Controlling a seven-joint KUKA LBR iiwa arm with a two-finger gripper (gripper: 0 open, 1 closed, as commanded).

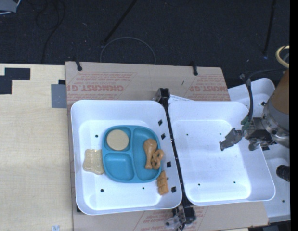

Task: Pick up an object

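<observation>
Gripper [235, 139] sits over the right bin [206, 186], can't tell how the jaws stand. All the stuff is well left of them in the left bin [86, 196]: blue tray [121, 170], round cracker [117, 139], pretzel [152, 154], pale piece [93, 161].

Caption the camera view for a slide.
The hand hovers over the right bin; the blue tray of food sits in the left bin.

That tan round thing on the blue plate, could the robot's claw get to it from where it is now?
Probably yes. The round piece lies uncovered in the blue tray, nothing on top. The gripper hangs over the other bin, so it must cross the divider first.
</observation>
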